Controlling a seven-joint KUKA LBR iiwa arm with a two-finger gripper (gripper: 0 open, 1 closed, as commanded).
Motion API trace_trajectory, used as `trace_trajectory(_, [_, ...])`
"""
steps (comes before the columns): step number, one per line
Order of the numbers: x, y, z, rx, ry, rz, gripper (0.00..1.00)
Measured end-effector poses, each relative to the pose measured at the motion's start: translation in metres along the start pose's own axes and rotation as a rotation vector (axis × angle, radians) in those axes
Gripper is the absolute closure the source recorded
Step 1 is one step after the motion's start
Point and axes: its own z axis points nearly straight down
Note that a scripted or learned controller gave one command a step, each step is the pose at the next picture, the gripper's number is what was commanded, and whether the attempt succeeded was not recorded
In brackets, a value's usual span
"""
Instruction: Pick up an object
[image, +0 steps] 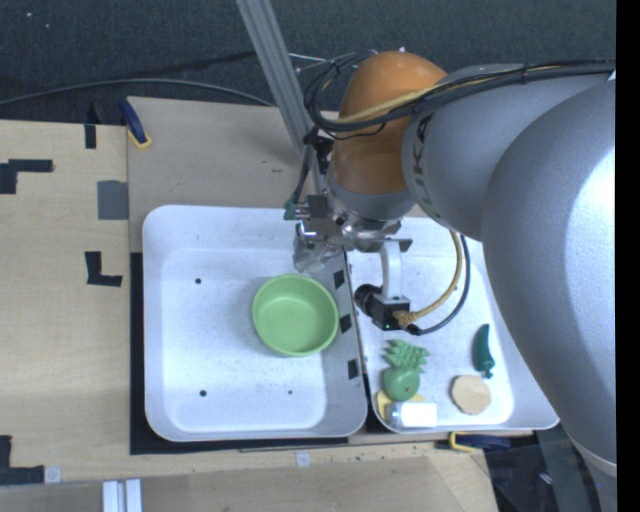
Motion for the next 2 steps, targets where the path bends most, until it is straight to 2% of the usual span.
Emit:
trace_trajectory(1, [-0.0002,0.0122,0.0098,-0.002,-0.001,0.0,1.0])
trace_trajectory(2, [-0.0002,0.0118,0.0092,-0.002,0.0,0.001,0.0])
